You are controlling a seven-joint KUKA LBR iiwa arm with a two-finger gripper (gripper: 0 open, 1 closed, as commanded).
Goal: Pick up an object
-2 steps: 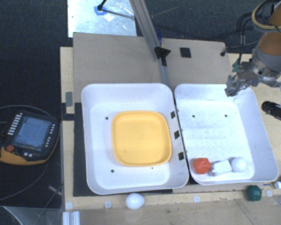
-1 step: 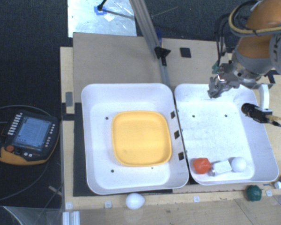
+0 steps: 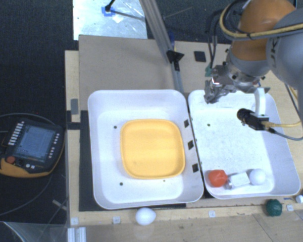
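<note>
Right bin [image 3: 283, 155]: orange object [image 3: 216, 177] well apart from pincer [image 3: 212, 96].

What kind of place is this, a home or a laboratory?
Probably a robotics laboratory: a grey arm reaches over two white bins on a bench, and a teach pendant lies on the floor beside it.

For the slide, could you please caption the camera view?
KUKA arm's pincer over the right bin's far corner; orange object and white ball at its near edge; yellow plate in the left bin.
</note>
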